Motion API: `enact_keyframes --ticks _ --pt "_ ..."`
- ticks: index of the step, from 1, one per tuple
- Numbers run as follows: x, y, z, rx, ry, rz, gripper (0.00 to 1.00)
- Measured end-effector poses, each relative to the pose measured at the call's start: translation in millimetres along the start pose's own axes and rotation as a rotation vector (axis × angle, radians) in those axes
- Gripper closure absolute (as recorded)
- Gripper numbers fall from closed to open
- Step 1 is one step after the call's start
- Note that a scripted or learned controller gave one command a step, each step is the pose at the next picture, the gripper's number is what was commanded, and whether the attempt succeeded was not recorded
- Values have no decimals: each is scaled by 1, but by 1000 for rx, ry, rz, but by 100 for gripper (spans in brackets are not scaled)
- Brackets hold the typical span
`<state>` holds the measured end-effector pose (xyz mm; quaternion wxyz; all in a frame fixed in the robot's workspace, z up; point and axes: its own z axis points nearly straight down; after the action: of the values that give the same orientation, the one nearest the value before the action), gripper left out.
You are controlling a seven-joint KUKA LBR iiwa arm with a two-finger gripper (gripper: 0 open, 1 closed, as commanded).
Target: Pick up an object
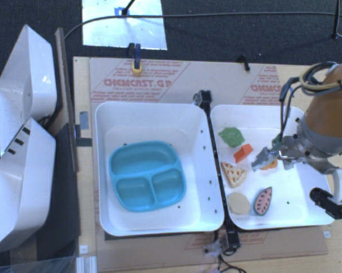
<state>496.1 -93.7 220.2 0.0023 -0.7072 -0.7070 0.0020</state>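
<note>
Observed from the bench side: the arm point(324, 115) comes in from the right and hangs over the right bin point(290, 212), 1 of 2 shallow white bins; the left bin point(153, 115) carries a blue 3-compartment tray point(148, 175). In the right bin lie 6 toy food pieces: a green leaf point(231, 136) at the far left corner, a red-orange wedge point(243, 152) just below it, a pizza slice point(234, 174), a round tan cookie point(238, 203), a watermelon slice point(263, 201) with its long axis running near-upright in view, and a small orange piece point(268, 164). The gripper point(262, 159) points left, its tip directly at the small orange piece, which sits touching or just under the fingers. Whether the fingers have closed on it, or how far apart they stand, cannot be told from this angle. Judgement: the small orange piece is the nearest candidate, lying immediately below the tip; the red-orange wedge lies just beyond, to the left. No piece appears lifted clear of the bin floor.
</note>
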Motion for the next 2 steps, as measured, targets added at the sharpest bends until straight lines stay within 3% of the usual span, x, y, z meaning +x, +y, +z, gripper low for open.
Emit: enact_keyframes --ticks 1,2 --pt "0 1 -3 -7 0 -1 0" --pt "-6 -2 57 -2 0 0 0"
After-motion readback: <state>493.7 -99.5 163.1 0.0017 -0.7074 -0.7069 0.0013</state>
